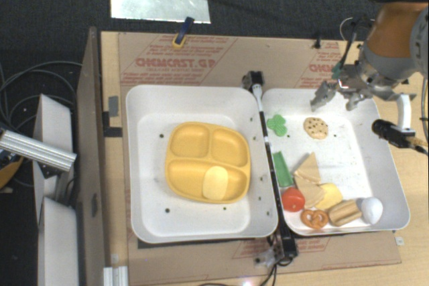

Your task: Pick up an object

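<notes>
My gripper [338, 96] hangs open over the far edge of the right bin [382, 164], its two grey fingers spread with nothing between them. Just below and left of it lies a round cookie [316, 128]. Farther left sits a green leafy piece [276, 124]. Toward the near end of that bin are a green stick [282, 169], a tan wedge [309, 171], a red tomato [293, 199], a yellow piece [328, 196], a pretzel [314, 218], a brown roll [344, 211] and a white egg [371, 209].
The left bin [151, 164] holds a yellow divided plate [208, 161] with a pale round piece [215, 183] in its near compartment. A dark divider rail [267, 144] runs between the bins. A black part [395, 132] juts over the right bin's right rim.
</notes>
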Robot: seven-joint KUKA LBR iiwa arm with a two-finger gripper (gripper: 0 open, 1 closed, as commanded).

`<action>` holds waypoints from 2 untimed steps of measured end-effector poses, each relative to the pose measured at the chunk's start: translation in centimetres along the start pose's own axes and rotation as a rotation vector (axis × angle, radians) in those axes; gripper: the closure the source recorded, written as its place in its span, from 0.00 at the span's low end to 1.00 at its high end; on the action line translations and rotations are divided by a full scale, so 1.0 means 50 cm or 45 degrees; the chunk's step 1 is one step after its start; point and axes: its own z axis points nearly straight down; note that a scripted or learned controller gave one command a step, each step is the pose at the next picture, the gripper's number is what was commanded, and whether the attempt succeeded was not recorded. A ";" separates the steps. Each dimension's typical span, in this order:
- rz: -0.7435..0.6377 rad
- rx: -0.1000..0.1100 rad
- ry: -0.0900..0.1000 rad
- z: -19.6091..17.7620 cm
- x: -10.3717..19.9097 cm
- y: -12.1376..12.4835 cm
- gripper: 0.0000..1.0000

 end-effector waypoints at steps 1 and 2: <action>0.005 0.018 0.003 0.260 -0.026 -0.087 0.00; -0.009 -0.006 0.001 0.225 0.090 0.008 0.00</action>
